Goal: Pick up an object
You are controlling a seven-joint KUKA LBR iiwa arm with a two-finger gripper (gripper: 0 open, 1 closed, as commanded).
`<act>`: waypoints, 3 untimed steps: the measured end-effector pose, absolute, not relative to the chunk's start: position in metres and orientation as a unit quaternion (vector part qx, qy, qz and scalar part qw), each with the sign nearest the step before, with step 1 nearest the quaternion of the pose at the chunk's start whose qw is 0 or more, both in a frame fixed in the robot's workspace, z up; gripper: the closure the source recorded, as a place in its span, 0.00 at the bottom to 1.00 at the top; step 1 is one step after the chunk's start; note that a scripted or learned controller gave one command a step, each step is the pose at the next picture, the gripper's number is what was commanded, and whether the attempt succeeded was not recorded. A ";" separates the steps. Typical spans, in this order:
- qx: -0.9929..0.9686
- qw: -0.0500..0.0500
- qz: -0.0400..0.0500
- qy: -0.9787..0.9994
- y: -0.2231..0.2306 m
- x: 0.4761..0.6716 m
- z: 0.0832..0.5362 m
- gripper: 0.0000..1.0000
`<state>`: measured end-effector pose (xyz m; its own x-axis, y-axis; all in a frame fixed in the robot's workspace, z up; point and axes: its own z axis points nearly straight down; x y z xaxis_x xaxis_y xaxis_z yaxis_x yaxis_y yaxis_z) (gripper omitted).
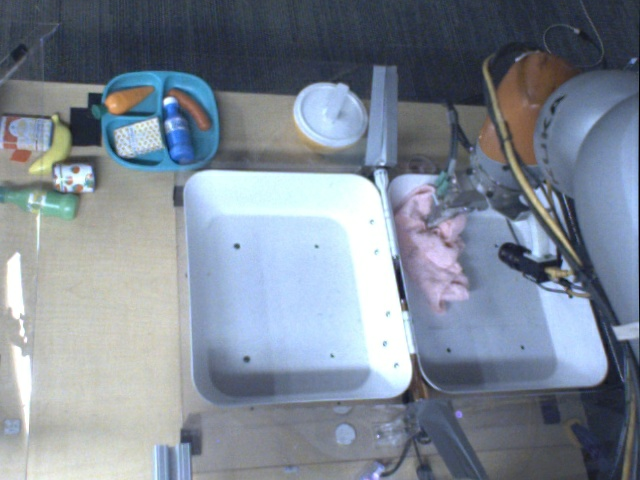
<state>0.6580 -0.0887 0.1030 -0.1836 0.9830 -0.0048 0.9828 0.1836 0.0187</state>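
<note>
A crumpled pink cloth (432, 248) lies along the left side of the right white bin (520, 348). My gripper (447, 206) reaches in from the right and its tip sits down on the upper part of the cloth, touching the fabric. The grey arm with its orange band (525, 88) looms over the bin's upper right corner.
The left white bin (290, 288) sits beside the right one, a metal divider (380, 118) between them at the back. A blue tray (160, 118) of toy food, a white lidded cup (330, 116), a banana and small cans stand on the bench at the left.
</note>
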 end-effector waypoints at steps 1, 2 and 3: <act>0.639 0.008 0.005 0.769 -0.089 0.658 0.103 0.00; 0.680 0.001 0.001 0.733 -0.108 0.625 0.141 0.00; 0.652 0.006 0.003 0.758 -0.087 0.650 0.091 0.00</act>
